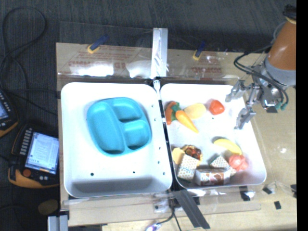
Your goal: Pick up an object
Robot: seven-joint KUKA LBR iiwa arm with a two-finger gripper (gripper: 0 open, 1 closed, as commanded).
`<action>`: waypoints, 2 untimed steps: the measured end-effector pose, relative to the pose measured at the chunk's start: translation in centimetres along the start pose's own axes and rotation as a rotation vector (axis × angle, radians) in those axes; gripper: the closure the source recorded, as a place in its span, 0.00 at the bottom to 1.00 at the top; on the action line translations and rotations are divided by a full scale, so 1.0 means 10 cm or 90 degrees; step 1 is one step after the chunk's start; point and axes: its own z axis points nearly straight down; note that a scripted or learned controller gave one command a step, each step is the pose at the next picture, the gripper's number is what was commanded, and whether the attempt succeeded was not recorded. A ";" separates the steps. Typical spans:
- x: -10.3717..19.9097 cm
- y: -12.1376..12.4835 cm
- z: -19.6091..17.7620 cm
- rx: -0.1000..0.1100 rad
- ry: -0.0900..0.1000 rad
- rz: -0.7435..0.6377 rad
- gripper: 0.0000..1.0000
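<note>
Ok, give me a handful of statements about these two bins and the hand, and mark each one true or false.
1. The blue divided plate lies in the left bin. True.
2. The hand has the carrot between its fingers. False: the hand is over the right bin's far right edge, apart from the carrot, and nothing shows between its fingers.
3. The red tomato sits in the right bin, toward the far side. True.
4. The banana rests on the blue divided plate. False: it lies in the right bin, by the right wall.
5. The carrot lies beside a yellow lemon-like piece. True.
</note>
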 end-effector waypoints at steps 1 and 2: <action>-0.27 0.66 1.40 0.000 -0.005 0.011 0.00; -0.62 0.90 1.35 0.000 0.000 0.194 0.00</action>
